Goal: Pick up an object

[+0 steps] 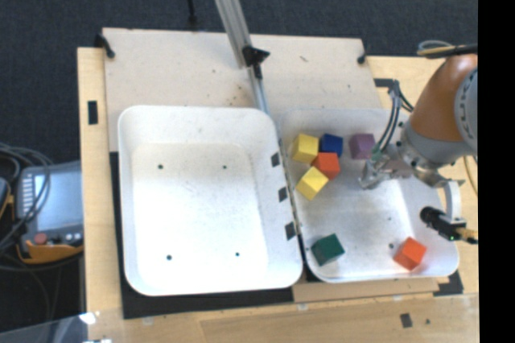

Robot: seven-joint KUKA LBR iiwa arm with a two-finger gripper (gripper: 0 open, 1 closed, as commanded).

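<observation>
The right bin [366, 273] holds several small blocks. Two yellow cubes [305, 147] [312, 182], a blue cube [331, 144] and an orange-red cube [327, 164] cluster at its upper left. A purple cube [363, 145] lies just right of them. A green cube [327, 249] sits near the bin's lower left and an orange cube [410, 253] at the lower right. My gripper [372, 175] hangs low over the bin, just below the purple cube, right of the orange-red cube. Nothing shows between its fingers.
The left bin [129, 172] lies beside the right one. A slanted aluminium post [228, 3] rises from behind the bins. The arm's orange band [438, 104] and cables cover the right bin's upper right corner. A pendant [44, 208] sits off the bench at left.
</observation>
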